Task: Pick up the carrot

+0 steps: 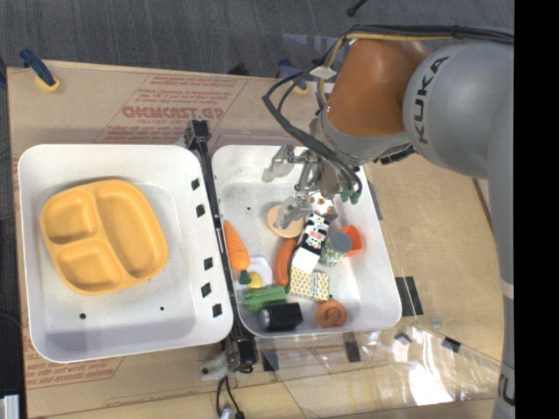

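Note:
The carrot (pixel 236 245) is a slim orange cone lying along the left wall of the right bin (pixel 377 260), its tip pointing to the far side. My gripper (pixel 295 178) hangs over the far middle of that bin, up and to the right of the carrot and well apart from it. Its metal fingers (pixel 277 165) stand open with nothing between them. A second orange, elongated piece (pixel 285 261) lies in the bin's middle.
Below the gripper lie a tan disc (pixel 282 220), a black-and-white patterned item (pixel 314 230), a checkered box (pixel 307 279), a green piece (pixel 263 298), a black block (pixel 280 316) and an orange ring (pixel 330 313). The left bin (pixel 35 321) holds a yellow divided plate (pixel 103 234).

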